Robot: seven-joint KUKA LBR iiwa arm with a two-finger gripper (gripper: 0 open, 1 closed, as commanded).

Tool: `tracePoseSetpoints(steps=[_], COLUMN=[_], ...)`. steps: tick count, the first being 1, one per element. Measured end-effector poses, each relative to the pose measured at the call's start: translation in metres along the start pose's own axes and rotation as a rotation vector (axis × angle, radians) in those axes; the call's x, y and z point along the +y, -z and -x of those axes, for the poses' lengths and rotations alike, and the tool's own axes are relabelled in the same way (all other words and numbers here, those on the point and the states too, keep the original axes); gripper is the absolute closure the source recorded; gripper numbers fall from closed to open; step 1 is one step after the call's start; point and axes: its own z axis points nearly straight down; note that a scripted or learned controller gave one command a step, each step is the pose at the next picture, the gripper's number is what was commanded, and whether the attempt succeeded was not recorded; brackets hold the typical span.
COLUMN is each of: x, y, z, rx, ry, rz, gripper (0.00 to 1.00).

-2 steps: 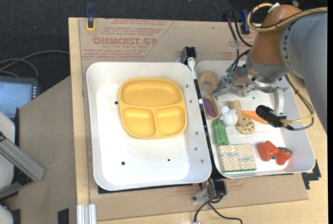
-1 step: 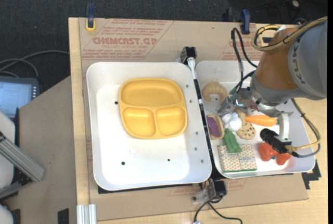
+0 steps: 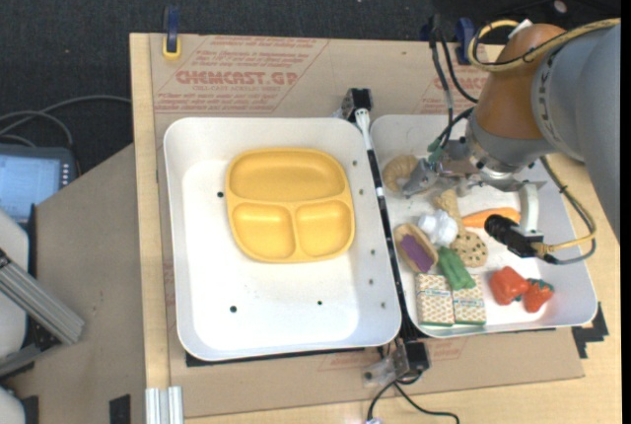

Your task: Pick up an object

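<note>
Looking down on the tabletop (image 3: 246, 67), the camera view shows two shallow white bins side by side. The left bin (image 3: 197, 294) holds one yellow divided plate (image 3: 289, 203) with three compartments, set toward the bin's far half. The right bin (image 3: 577, 299) holds all the loose objects, and positions below are given relative to the plate.

Object count, right bin:
- One tan round piece (image 3: 398, 173), just right of the plate, beyond the bin divider.
- One purple and tan piece (image 3: 416, 249), right of the plate's near edge.
- One small white item (image 3: 438, 228), just beyond the purple piece.
- One round cookie (image 3: 472, 248), farther right.
- One green piece (image 3: 455, 269), nearer the camera than the cookie.
- Two cracker packets (image 3: 451, 301), side by side, nearest the camera.
- One red pepper (image 3: 520, 287), farthest right of the plate.
- One orange piece (image 3: 489, 216), partly under the arm.

The grey arm (image 3: 552, 92) reaches over the right bin's far half. The gripper (image 3: 441, 171) sits low among the objects near the tan round piece; whether it is parted, closed or grasping anything cannot be determined.
</note>
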Motion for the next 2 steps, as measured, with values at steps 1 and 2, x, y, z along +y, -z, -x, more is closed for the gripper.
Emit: tracePoseSetpoints(steps=[1,2], x=[-0.029,0.05], y=[0.0,-0.004], z=[0.009,0.014], rx=[0.003,0.004], ry=[-0.003,0.009], rz=[-0.01,-0.057], gripper=[0.0,0.0])
